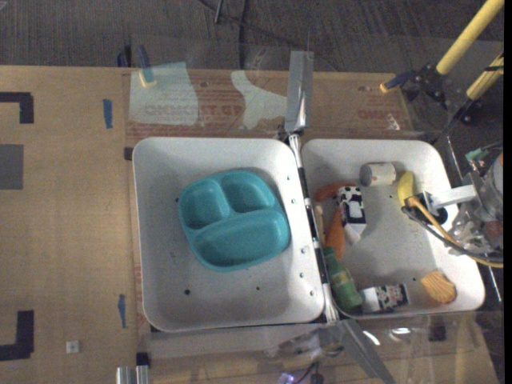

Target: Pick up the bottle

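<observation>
The bottle (pixel 342 285), green, lies against the left wall of the white bin (pixel 392 246) on the camera view's right, well apart from my jaws, to their left and lower. My jaws hang at that bin's right edge, a yellow banana (pixel 406 187) near their left; whether they are released or clenched I cannot tell.

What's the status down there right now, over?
Gripper over right bin, right side. Green bottle lies along its left wall, untouched. Carrot and carton close beside it.
</observation>
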Action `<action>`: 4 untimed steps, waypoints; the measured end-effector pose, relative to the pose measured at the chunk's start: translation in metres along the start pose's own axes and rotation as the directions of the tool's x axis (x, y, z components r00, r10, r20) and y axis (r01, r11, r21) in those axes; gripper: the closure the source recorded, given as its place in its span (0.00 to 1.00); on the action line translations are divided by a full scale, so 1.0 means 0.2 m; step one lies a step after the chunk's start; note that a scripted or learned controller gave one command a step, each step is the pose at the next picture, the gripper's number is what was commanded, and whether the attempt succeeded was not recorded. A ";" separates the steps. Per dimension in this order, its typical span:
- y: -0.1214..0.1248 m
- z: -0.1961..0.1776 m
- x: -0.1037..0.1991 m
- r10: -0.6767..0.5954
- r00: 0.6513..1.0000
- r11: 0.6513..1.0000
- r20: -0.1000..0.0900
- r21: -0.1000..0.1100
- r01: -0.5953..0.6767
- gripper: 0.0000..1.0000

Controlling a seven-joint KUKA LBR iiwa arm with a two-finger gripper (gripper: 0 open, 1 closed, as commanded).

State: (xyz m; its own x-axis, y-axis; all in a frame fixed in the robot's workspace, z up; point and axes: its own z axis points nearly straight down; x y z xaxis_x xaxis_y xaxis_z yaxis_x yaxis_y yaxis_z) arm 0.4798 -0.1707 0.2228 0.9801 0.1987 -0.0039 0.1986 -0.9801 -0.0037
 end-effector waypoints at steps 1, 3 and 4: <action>-0.17 0.35 0.03 0.000 1.000 1.000 0.000 0.000 0.000 1.00; -0.53 -0.03 0.10 -0.024 1.000 1.000 -0.001 -0.002 0.024 0.00; -0.69 0.20 0.13 -0.194 0.981 0.981 0.002 0.000 0.194 0.00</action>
State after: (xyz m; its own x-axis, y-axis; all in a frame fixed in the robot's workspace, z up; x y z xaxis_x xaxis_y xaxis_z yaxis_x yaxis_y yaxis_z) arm 0.4783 -0.0299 0.1834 0.9227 0.3855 -0.0046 0.3854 -0.9227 -0.0046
